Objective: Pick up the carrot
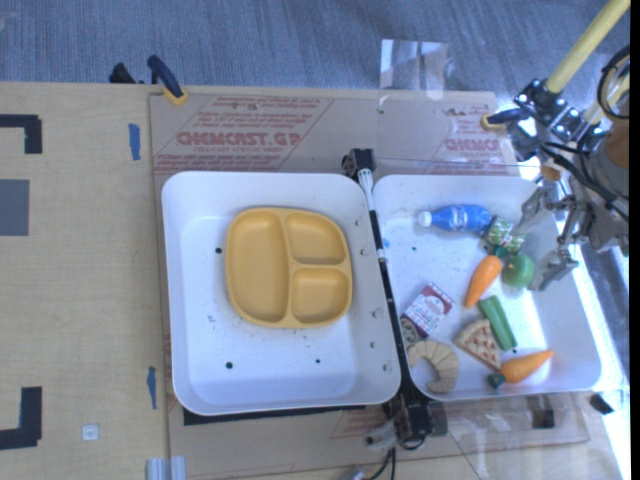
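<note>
Orange against the white floor, the carrot (484, 276) lies in the right bin (585, 313), in its upper-right part, with its green top (500, 235) pointing up and to the right and its tapered tip down and to the left. Its long axis thus runs on a slant, roughly from the far right corner toward the middle of that bin. The gripper (560, 238) sits over the right rim of the same bin, just to the right of the carrot and a little above it in the view; its fingers (572, 226) appear spread, with nothing seen between them. A green round item (518, 271) lies touching or just beside the carrot on the side facing the gripper, and this is judged the main obstacle to a clean approach. A second orange piece (526, 365) lies near the bin's lower right corner, well apart from the first, and could be mistaken for the target. A blue bottle (455, 218) lies just beyond the carrot's top. The left bin (190, 298) holds a yellow divided plate (288, 266). In this inspector's judgement the closing line should cross the slanted axis, not run along it.
</note>
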Robot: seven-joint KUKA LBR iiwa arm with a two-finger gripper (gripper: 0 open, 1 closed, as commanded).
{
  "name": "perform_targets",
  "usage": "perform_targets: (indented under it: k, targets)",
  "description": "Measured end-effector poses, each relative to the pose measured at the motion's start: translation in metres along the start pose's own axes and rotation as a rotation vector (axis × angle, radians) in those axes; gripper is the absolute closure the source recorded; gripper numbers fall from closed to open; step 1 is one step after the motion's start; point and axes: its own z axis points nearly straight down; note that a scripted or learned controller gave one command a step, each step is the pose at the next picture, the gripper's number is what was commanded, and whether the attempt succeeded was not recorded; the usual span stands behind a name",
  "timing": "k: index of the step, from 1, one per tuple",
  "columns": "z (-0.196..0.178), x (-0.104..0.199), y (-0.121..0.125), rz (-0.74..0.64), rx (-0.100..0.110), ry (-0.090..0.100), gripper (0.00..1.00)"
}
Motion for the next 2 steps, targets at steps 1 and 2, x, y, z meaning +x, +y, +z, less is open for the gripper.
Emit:
perform_targets:
  k: [1,2]
  targets:
    - [0.110,-0.001,0.013,0.077,0.002,-0.009,0.00]
    - [0.120,0.004,0.021,0.536,-0.002,-0.002,0.00]
